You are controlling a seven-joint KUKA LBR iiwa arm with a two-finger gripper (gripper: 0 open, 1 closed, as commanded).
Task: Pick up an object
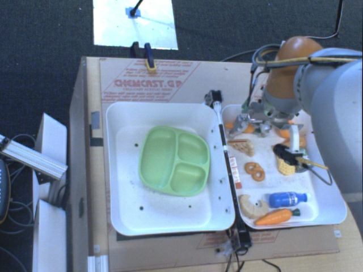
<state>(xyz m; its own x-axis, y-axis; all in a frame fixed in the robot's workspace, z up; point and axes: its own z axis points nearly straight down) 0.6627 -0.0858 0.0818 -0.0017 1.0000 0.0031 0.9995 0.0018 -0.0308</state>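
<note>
1. Several small toy foods lie in the right bin [336,207]. Any could be the pick, and all look like light, stiff plastic that won't crush.
2. The gripper [253,124] hangs over the bin's far left corner. I cannot tell whether it is released or clenched, and nothing is visibly in it.
3. Nearest to it are an orange piece [233,128] by the left wall and the toast [243,147] just nearer the front. The toast lies flat, so it gives little to pinch; take it across its narrow width.
4. The bottle [287,199] lies on its side near the front edge. It is round and probably slick, so grip across the body, not the cap.
5. The carrot [277,216] lies along the front wall, leaving scant room on that side. Grip across its thick middle.
6. The pretzel [254,171] sits mid-bin with open floor around it. It is thin and may slide.
7. The corn [286,165] is chunky and easy to grip, but neighbours crowd it.
8. The left bin [113,152] holds a green plate [174,160], well apart from the toys.
</note>
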